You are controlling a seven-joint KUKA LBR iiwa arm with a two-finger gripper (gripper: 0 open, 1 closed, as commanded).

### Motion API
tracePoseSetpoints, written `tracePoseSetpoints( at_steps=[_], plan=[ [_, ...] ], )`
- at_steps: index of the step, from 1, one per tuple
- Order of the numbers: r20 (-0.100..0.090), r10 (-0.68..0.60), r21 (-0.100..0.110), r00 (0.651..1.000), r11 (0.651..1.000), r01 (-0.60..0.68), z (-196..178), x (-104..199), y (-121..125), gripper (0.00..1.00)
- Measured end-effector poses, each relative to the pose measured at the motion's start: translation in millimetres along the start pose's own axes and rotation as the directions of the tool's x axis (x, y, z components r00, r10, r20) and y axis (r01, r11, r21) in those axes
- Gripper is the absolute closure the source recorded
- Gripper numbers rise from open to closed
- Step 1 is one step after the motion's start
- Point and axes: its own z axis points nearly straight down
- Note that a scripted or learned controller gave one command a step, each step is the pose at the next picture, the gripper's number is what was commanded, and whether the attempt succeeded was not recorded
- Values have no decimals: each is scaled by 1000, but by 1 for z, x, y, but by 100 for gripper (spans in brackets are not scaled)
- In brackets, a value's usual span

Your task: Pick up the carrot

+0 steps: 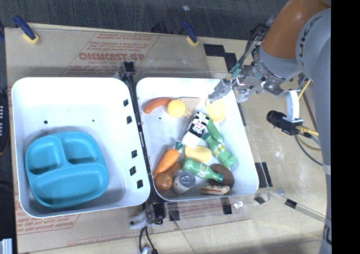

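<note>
One carrot lies at seven o'clock in the right bin, while the gripper hovers at one o'clock, grip state unclear; reaching down-left comes next.

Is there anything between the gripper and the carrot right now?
Yes. The gripper sits at the right bin's upper right, while the carrot lies low on its left side. Between them are the black-and-white cow toy and a pale yellow block, and a green bottle lies right beside the carrot.
</note>
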Motion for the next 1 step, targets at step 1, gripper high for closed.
tracePoseSetpoints(
  at_steps=[1],
  plan=[
    [-1, -63, 4, 998, 998, 63, 122, 35, -41, 0]
  ],
)
